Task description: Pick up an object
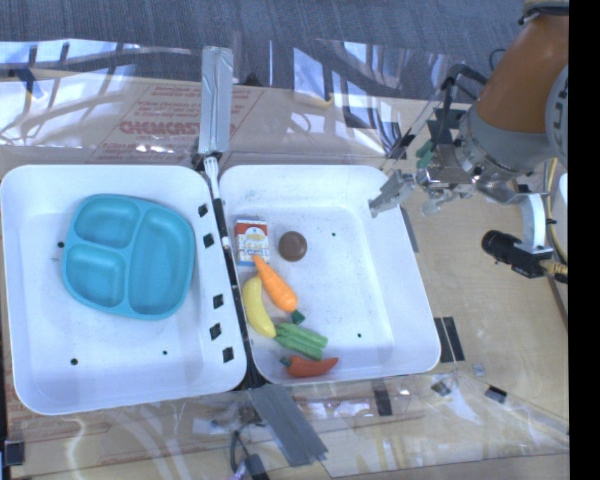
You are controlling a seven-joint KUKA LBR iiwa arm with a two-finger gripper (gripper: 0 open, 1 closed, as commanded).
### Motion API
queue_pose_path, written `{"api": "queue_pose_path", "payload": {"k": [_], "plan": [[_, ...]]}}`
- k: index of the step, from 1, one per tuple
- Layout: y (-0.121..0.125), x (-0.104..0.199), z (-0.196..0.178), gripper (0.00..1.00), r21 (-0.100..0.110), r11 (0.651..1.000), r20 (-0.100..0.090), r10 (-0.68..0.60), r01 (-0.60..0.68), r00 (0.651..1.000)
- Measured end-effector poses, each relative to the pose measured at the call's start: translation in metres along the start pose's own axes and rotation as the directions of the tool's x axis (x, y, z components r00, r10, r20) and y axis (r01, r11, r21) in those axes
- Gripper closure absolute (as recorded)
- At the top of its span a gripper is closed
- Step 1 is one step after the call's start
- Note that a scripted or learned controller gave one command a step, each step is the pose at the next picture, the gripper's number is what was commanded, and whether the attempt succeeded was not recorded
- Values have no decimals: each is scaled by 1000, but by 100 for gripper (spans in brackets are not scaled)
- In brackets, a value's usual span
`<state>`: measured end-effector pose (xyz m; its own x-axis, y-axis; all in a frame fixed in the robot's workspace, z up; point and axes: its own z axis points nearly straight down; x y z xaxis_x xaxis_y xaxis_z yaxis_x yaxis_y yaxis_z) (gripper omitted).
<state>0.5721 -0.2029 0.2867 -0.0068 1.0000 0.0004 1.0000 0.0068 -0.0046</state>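
Observation:
The right bin [380, 298] holds a small carton [251, 241], a brown ball [293, 246], an orange carrot [275, 283], a yellow banana [257, 308], a green vegetable [302, 340] and a red pepper [311, 366]. They lie along the bin's left side. My gripper [405, 194] hovers over the bin's upper right corner, well right of the objects. Nothing shows between its fingers.
The left bin [30, 298] bears a blue divided plate [130, 255]. A grey bar [214, 108] runs up from the seam between the bins. Clear plastic sheeting [100, 108] covers the bench behind them. The arm's orange band [525, 68] is at the upper right.

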Motion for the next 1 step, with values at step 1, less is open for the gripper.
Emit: {"api": "queue_pose_path", "payload": {"k": [1], "plan": [[13,-6,-47,0,-4,978,3,-208,208,978]]}}
